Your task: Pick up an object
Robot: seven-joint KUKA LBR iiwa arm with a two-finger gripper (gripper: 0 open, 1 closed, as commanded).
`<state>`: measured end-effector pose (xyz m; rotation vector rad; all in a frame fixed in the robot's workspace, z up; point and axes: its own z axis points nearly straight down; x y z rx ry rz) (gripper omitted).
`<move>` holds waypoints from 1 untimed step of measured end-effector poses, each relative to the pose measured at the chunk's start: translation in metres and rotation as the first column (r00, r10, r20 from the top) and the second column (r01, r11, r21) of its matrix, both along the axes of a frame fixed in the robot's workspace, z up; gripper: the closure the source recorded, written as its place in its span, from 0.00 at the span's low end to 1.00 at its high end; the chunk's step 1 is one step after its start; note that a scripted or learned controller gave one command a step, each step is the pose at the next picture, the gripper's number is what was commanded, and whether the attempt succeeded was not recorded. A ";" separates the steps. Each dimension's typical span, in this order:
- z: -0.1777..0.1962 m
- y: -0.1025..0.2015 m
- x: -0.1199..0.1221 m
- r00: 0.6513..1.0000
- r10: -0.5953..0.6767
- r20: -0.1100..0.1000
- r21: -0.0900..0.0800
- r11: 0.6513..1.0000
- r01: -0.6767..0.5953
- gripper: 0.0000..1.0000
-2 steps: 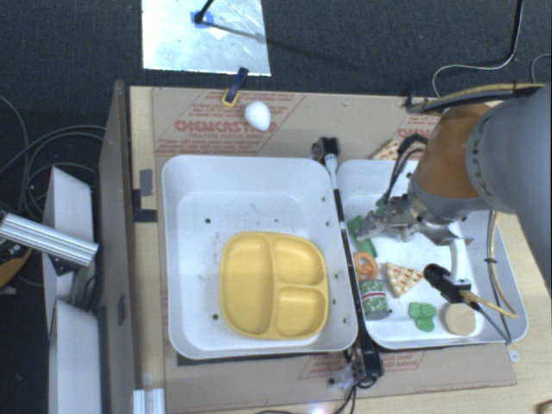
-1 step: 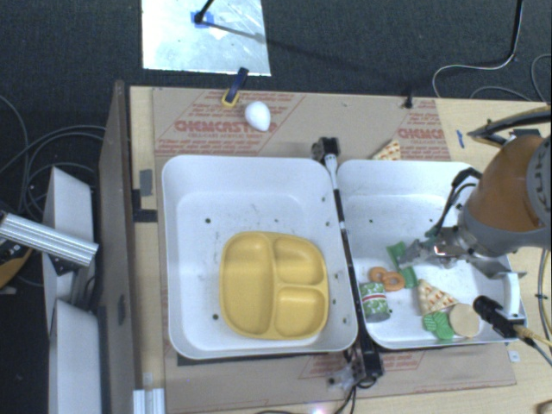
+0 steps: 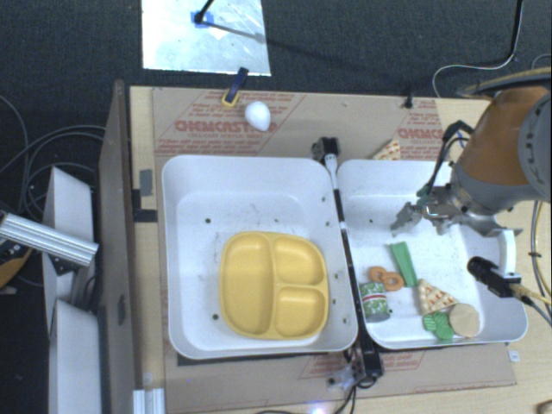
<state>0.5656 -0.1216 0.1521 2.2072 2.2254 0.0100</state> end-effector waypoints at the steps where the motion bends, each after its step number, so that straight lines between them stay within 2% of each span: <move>1: -0.071 0.019 -0.031 1.000 -0.007 -0.012 0.002 1.000 0.007 0.00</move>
